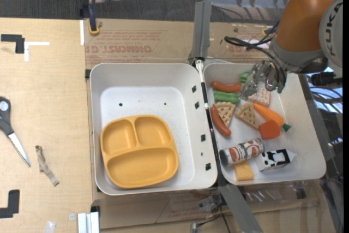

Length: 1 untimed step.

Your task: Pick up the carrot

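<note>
The carrot (268,113) is orange with a small green tip and lies slanted in the right bin, just above an orange-red chunk (269,129). My gripper (256,84) hangs over the upper middle of that bin, up and left of the carrot, above a cracker-like piece (262,96). Its metal fingers point down and left. I see nothing held between them.
The right bin (305,117) also holds a red sausage (226,86), a green piece (226,97), sandwich wedges (248,115), a second sausage (221,120), a can (241,151), a cheese block (244,171) and a cow-pattern toy (277,158). A yellow divided plate (139,150) lies in the left bin (109,90).
</note>
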### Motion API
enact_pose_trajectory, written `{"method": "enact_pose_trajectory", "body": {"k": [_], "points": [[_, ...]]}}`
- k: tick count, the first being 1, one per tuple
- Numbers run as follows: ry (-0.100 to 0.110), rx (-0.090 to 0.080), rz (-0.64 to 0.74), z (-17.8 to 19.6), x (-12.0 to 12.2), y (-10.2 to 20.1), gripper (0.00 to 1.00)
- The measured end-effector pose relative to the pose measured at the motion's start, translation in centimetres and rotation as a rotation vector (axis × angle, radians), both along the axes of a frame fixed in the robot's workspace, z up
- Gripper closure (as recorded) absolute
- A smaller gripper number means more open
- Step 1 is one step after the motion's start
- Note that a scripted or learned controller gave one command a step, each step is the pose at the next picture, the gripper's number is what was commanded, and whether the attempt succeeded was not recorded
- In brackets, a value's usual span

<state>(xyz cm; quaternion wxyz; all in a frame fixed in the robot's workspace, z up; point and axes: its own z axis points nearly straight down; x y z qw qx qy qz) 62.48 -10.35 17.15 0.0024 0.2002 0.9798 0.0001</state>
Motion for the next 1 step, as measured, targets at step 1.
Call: {"method": "enact_pose_trajectory", "body": {"k": [1], "points": [[0.001, 0.0, 0.091, -2.34, -2.99, -6.23, 1.0]]}}
